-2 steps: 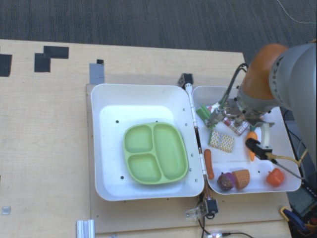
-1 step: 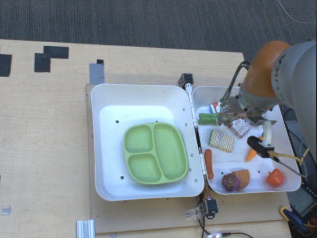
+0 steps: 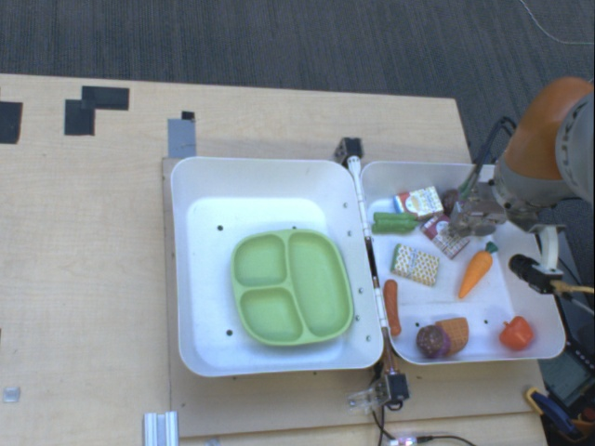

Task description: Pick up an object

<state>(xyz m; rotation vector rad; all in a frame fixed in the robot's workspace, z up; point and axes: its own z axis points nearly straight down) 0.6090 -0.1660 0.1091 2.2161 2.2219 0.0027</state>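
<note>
Camera view: we read from the left bin (image 3: 186,249), where a green divided plate (image 3: 292,287) lies, to the right bin (image 3: 558,337) of toy food. There the gripper (image 3: 471,219) hangs low over a small packet (image 3: 448,240) at the far middle; whether it is spread or pinching, we cannot tell. The toy carrot (image 3: 476,272) lies just near and right of it, its long axis slanting near-left to far-right.

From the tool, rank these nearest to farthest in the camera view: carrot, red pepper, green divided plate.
Measured from the tool:
1. Carrot, just below it, right bin.
2. Red pepper, that bin's lower right corner.
3. Green divided plate, left bin.
</note>
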